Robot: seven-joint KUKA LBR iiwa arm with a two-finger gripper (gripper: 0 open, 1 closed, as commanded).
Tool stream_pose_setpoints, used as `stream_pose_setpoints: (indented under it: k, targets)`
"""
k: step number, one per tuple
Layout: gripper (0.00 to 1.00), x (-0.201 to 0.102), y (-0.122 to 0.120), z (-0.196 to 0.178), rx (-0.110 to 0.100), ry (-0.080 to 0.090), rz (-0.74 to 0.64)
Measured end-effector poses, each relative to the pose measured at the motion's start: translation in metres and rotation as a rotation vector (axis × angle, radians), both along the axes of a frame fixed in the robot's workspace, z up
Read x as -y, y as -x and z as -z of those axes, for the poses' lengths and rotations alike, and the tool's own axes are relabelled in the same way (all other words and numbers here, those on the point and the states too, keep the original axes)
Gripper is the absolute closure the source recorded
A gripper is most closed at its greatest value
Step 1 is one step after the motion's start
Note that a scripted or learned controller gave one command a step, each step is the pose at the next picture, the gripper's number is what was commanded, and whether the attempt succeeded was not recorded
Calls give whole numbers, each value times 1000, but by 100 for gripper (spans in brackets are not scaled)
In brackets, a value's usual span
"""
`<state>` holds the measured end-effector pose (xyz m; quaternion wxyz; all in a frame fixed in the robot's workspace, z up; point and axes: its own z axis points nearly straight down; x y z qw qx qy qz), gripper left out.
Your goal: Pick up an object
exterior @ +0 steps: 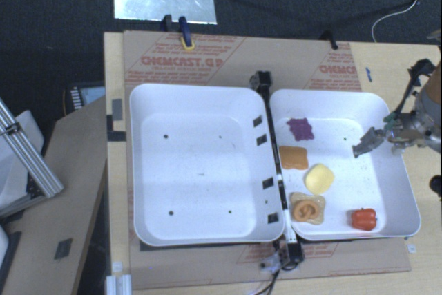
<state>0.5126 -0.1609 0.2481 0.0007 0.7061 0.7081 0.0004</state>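
red pepper (364, 219) | upright-ish, right bin's (387, 169) near corner | hand (362, 146) above bin, grip state unclear

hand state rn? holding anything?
Hand: over the right bin, near its right wall, with nothing seen in it. Open or closed: cannot be told.

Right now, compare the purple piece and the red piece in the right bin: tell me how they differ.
The purple piece lies at the far side of the right bin, by the divider; the red piece lies in the near corner, away from the divider. The purple piece looks flat and matte with a ragged outline; the red piece looks rounder, glossier and chunkier. Both are small, lie loose on the bin floor, and are apart from the gripper.
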Motion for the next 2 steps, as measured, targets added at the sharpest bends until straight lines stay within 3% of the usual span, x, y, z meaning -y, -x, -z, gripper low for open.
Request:
stream_pose_setpoints:
  k: [1,2]
  targets:
    - [0,-87,-50,-190,22,1,-10]
    - [0,-8,-3,-277,11,5,9]
